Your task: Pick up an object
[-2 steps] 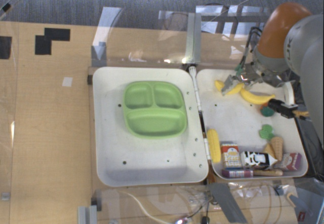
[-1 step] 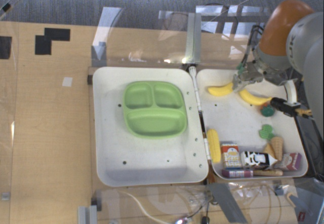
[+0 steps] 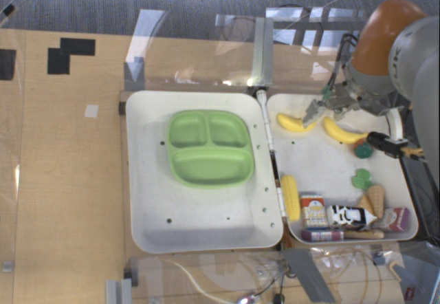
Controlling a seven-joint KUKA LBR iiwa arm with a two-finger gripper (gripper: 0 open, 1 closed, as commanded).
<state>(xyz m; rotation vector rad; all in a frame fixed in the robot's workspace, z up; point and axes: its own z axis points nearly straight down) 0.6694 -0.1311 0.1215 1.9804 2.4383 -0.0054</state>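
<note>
The gripper (image 3: 317, 111) hangs low over the far end of the right bin (image 3: 410, 227), its two fingers spread apart with nothing between them. Directly under its tips and reaching out to its left lies a small yellow banana (image 3: 294, 122), curved, resting flat on the bin floor. A second banana (image 3: 342, 133) lies just to the gripper's right and a little nearer the camera, close to the first but seemingly not touching it.

The banana under the tips is the likeliest thing to pick. It looks like a plastic toy: probably light, stiff and fairly smooth, so it should not crush, yet its rounded, glossy skin could slide out of a loose pinch. The best hold would be across its thick middle, fingers closing on the two long sides rather than on a tapering end, where they may squirt it away.

Farther from the gripper, toward the near end of the bin, sit a corn cob (image 3: 290, 197), a green piece (image 3: 361, 178), an ice-cream cone (image 3: 376, 198) and small cartons (image 3: 313, 211). Well off to the gripper's left, in the left bin (image 3: 148, 227), rests a green divided plate (image 3: 210, 148)
</note>
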